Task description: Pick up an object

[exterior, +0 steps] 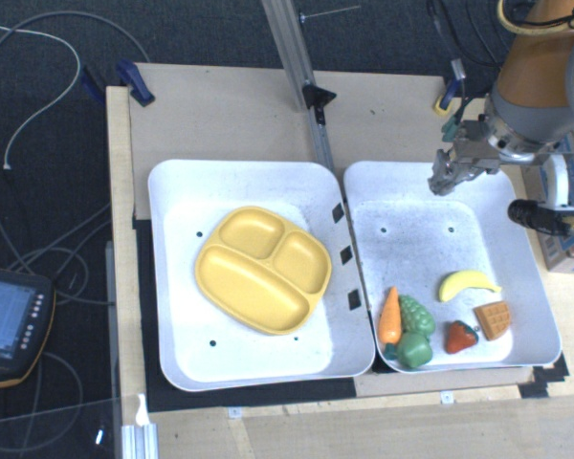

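Observation:
My gripper hangs over the back edge of the right bin, with nothing visible between its fingers. Along that bin's front lie an orange carrot, a green bunch of grapes above a green pepper-like piece, a red strawberry, a brown waffle piece and a yellow banana. All of them lie well in front of the gripper, apart from it.
A yellow divided plate sits in the left bin. A metal post rises at a slant from between the bins' back edges. Cables and a tablet lie on the dark floor at left.

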You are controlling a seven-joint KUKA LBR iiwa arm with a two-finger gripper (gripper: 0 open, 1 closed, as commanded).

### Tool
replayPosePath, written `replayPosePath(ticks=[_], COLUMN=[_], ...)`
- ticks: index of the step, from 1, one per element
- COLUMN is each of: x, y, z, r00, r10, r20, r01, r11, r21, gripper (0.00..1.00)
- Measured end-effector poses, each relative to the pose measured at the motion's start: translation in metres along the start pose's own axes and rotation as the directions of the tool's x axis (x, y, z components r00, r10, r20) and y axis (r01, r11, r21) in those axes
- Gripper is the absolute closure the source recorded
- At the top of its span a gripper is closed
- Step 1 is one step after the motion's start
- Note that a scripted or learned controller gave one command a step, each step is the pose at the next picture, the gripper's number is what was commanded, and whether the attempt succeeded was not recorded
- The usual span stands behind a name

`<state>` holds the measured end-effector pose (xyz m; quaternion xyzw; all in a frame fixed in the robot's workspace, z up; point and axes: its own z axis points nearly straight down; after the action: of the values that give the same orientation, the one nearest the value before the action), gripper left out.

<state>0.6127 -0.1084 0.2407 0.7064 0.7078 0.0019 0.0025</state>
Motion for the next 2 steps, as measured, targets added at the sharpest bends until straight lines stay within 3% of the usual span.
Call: replayPosePath(ticks=[2], x=[0.094], y=[-0.034], z=[-0.009], r00=[1.000], r10=[-0.003], r20=[-0.004], r01=[0.003], r11=[1.000], r21=[0.010], gripper=[1.00])
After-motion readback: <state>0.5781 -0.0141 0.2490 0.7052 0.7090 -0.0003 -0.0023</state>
